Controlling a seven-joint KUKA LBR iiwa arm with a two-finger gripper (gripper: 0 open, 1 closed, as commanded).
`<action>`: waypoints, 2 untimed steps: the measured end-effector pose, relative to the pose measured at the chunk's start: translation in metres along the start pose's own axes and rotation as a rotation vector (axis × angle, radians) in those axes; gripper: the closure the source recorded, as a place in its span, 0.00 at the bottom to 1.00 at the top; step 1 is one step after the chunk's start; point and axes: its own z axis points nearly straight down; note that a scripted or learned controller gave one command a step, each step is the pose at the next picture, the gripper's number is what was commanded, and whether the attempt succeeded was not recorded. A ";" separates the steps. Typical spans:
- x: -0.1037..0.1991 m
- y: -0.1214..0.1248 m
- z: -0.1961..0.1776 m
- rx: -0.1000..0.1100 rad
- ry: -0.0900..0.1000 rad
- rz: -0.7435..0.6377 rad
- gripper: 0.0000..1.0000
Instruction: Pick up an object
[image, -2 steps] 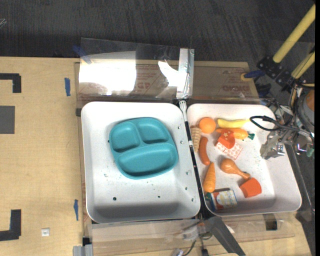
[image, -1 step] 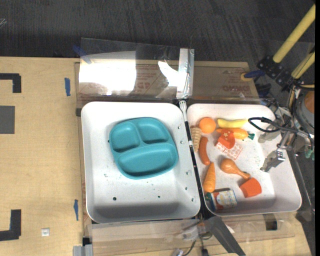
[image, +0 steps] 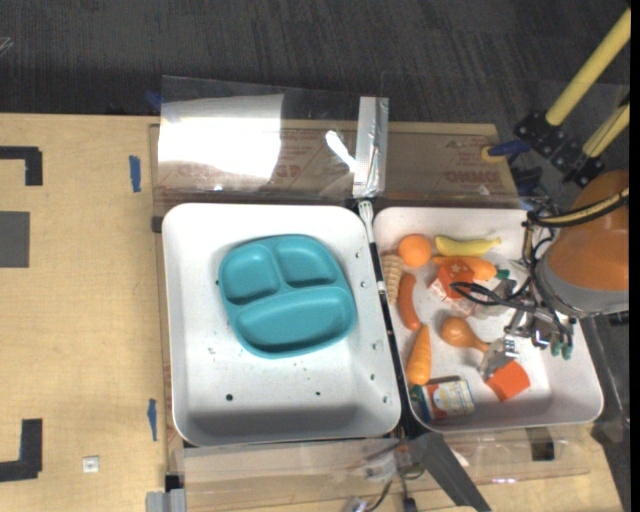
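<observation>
You cannot tell from this view whether the jaws stand apart or together: the gripper (image: 507, 350) is a small tangle of metal and cable low in the right bin (image: 585, 395), at the right of the frame, and nothing can be made out between its tips. It hangs just above the orange block (image: 509, 381), which sits near the bin's lower right, and just right of the small orange pear-shaped fruit (image: 460, 332).

Around it you have the rest of the toy food. An orange ball (image: 415, 249) and a yellow banana (image: 466, 244) lie along the upper edge of the bin. Below them is a red and white packet (image: 455, 280), partly covered by black cable. A red sausage (image: 409, 301) lies along the left wall, a carrot (image: 419, 356) below it, and a small can (image: 445, 398) on its side at the lower left.

The left bin (image: 200, 370), mid-frame, holds 1 teal divided plate (image: 288, 294) with 3 compartments. The arm's orange band (image: 597, 250) shows at the right edge.
</observation>
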 end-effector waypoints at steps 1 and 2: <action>0.022 0.053 0.014 -0.001 0.004 0.078 0.00; -0.073 0.050 0.017 -0.001 0.007 -0.082 0.00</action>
